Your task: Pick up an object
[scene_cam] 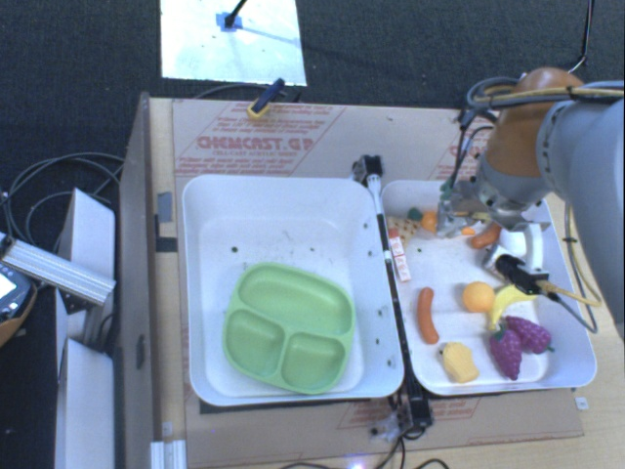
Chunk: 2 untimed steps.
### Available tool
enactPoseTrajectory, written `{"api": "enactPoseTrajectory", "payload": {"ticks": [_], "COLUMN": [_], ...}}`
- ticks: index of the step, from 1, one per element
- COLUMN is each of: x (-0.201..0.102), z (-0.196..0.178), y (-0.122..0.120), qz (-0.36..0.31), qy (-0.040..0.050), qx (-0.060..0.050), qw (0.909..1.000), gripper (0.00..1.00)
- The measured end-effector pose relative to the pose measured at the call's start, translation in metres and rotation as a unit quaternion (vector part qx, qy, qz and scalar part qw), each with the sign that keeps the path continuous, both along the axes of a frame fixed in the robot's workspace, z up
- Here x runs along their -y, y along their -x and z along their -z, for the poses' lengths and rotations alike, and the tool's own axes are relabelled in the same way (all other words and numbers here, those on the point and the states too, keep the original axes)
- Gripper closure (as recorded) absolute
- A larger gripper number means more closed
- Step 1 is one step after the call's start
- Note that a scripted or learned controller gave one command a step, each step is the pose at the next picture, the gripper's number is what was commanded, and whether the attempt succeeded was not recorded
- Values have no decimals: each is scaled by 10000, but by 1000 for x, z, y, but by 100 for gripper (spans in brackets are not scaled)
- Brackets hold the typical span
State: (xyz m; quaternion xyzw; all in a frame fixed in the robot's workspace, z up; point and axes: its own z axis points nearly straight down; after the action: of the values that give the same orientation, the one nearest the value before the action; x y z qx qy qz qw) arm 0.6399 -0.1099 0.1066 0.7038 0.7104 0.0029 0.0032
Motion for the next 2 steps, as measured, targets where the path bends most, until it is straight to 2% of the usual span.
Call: {"api": "enactPoseTrajectory", "payload": {"ticks": [1,2], "x": [-31,-10], "z": [-79,-78], "y": [35,-12], "qz": [22,25], "qy": [-3,2], "qx": [-20,-28], "qw": [10000,10000], "gripper": [100,100]}}
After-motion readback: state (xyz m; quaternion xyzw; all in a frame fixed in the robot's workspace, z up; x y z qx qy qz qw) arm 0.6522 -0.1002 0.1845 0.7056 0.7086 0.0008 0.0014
